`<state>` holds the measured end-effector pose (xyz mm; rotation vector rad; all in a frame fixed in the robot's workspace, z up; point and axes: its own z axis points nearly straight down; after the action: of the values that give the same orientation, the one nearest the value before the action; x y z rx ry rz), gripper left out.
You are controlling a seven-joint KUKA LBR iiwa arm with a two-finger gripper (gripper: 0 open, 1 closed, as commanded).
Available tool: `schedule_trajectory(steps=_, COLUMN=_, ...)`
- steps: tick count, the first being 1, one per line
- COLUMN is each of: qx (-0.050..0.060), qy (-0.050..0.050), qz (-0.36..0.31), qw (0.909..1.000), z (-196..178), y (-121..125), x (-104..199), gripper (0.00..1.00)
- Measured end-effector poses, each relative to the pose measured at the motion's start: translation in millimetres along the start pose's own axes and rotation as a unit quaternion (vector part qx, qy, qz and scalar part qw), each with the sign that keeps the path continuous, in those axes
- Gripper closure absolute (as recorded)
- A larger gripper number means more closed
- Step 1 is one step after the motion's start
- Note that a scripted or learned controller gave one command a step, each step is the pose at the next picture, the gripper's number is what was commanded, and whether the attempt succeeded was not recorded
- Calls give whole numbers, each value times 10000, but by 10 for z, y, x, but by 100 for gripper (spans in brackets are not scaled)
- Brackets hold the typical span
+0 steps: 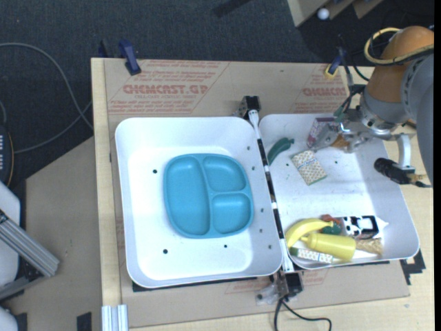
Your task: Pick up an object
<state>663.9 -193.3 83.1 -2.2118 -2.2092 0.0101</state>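
The yellow bottle lay against the right bin's near edge, touching the banana, with a black-and-white item just beside them. A beige sponge and green piece lay toward the far left corner. The gripper hung over the far edge; its finger state could not be determined. The left bin carried a blue divided plate at its centre.

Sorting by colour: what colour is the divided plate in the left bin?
Light blue plate, clear in the camera view.
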Motion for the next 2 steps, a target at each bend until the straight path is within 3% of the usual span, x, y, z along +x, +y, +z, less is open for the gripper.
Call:
schedule_trajectory(steps=1, qx=-49, qy=-30, qz=-16, qw=10000, z=-13, y=17, x=-88, gripper=0)
schedule_trajectory(steps=2, qx=-43, qy=-29, qz=-14, qw=10000, z=-15, y=15, x=109, gripper=0)
